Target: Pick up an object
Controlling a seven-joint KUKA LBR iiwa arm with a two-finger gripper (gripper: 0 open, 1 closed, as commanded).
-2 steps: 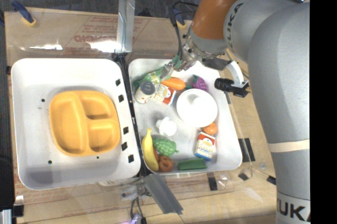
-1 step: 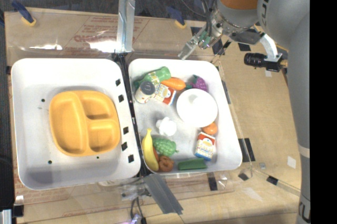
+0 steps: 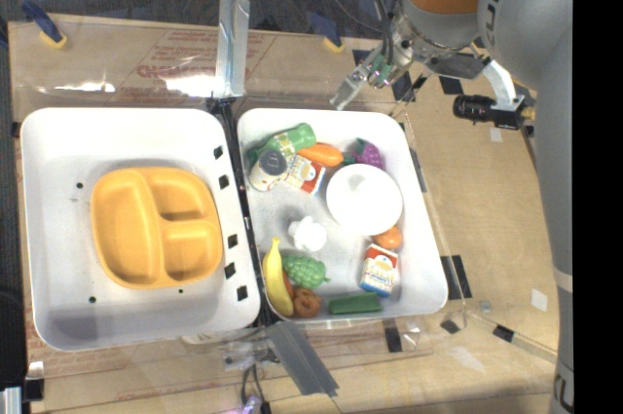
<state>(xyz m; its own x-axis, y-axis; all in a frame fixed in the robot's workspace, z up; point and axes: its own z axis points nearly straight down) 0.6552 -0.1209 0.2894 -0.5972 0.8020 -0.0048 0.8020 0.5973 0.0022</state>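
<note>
Bench with two white bins; gripper (image 3: 352, 89) raised past the far rim of the right bin (image 3: 421, 237), its fingers apart and holding nothing.

Left bin (image 3: 49, 237): one yellow divided tray (image 3: 156, 227). Right bin: green bottle (image 3: 279, 149) at the far left, touching a carrot (image 3: 321, 154); purple grapes (image 3: 368, 153) at the far right; white round lid (image 3: 363, 198) in the centre; small white piece (image 3: 310, 233) just left of it; small carton (image 3: 380, 268) near right; banana (image 3: 275, 278), green corn-like piece (image 3: 304, 268) and dark green vegetable (image 3: 354, 304) along the near side. All objects lie in the bin, well apart from the gripper.
</note>
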